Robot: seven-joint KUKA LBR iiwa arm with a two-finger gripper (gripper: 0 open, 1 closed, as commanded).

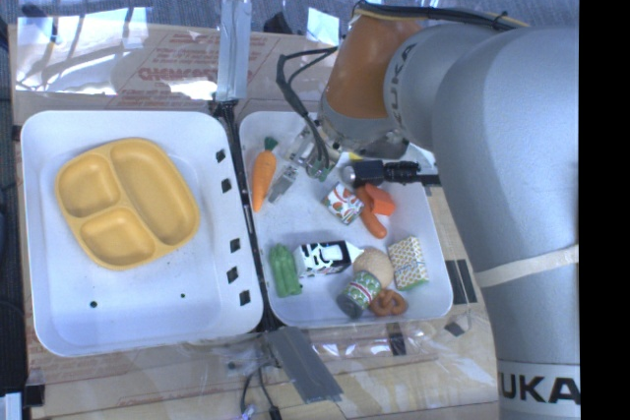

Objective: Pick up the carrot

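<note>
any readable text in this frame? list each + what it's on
"UKA": white letters on the arm's base, cut off at the frame edge.
Red print on the cardboard sheet behind the bins: too blurred to read.
Labels on the small can and the patterned carton: too small to read.

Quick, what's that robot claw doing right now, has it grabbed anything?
Gripper: beside the carrot in the right bin; cannot be told if open or closed.
</note>
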